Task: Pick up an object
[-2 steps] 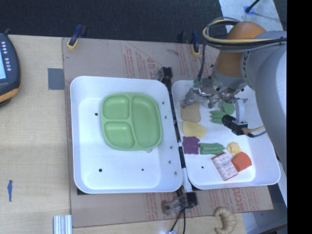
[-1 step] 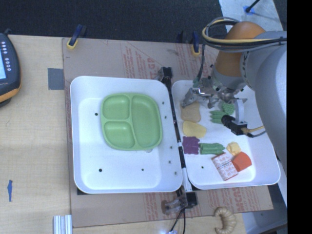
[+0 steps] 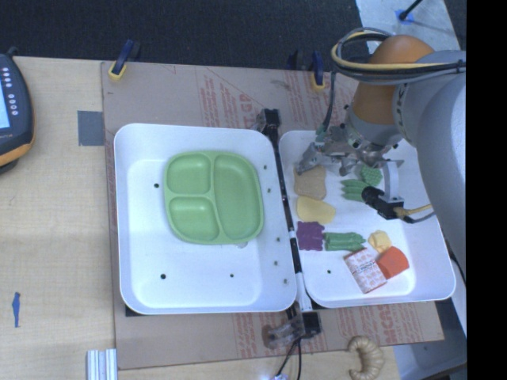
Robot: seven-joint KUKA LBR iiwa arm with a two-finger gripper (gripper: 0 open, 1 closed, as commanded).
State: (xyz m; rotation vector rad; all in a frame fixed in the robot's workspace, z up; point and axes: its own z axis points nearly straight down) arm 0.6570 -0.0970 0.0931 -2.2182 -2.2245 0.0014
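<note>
Fingers indistinct, open or closed impossible to tell, the gripper hangs from the bent grey arm over the right bin's back edge.

A green divided plate lies in the left bin. A yellow-edged control pad rests at the bench's left edge, near grey tape.

Divided plate in left bin
</note>
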